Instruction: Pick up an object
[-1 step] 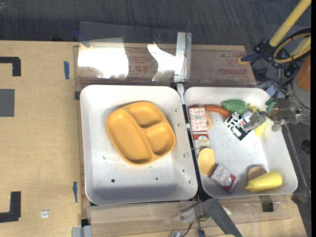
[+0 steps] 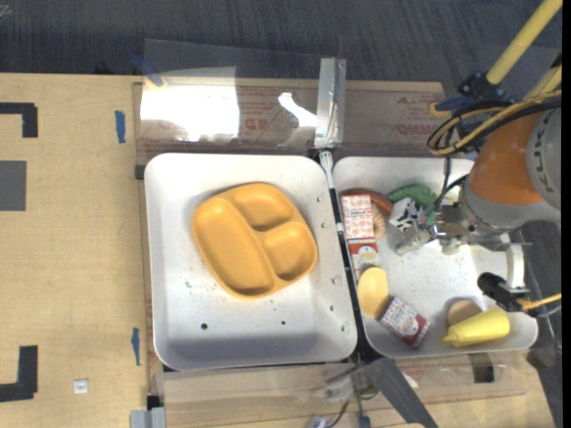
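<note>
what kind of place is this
Probably a robot lab set up for grasping trials. Two white bins, left and right, sit on a wooden bench with tape marks. A grey and orange arm reaches over toy food such as a yellow bottle.

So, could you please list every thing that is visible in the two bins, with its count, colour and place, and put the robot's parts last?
divided tray: 1, orange-yellow, middle of the left bin.
red and white box: 1, upper left of the right bin, along the divider.
yellow oval object: 1, left side of the right bin.
small red packet: 1, lower part of the right bin.
green object: 1, top of the right bin.
black and white object: 1, beside the gripper.
yellow bottle-like object: 1, lower right corner of the right bin.
arm: 1, grey and orange, from the right.
gripper: 1, low over the right bin.
</note>
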`<state>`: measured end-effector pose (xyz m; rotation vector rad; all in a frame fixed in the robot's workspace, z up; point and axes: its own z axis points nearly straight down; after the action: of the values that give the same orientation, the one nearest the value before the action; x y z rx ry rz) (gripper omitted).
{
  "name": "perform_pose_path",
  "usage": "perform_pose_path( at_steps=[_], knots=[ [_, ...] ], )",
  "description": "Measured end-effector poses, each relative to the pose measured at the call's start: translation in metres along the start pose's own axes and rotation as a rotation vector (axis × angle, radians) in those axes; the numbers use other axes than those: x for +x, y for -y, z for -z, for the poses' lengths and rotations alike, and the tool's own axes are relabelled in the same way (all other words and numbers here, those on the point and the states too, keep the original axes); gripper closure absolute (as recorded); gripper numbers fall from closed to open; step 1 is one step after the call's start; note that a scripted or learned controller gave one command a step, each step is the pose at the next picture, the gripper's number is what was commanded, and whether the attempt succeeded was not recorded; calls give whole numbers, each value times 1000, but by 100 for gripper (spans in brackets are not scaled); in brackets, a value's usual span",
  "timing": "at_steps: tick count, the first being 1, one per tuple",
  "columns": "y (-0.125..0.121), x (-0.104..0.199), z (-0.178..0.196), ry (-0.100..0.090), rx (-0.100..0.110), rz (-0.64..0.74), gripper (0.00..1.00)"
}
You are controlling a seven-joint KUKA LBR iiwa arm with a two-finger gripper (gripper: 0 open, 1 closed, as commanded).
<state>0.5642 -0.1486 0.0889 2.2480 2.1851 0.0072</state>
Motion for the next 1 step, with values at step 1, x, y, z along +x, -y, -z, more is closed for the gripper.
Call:
perform_pose_path(
  at_steps=[1],
  knots=[
    [-61,-5,-3,-1,6,-21,0]
  ],
)
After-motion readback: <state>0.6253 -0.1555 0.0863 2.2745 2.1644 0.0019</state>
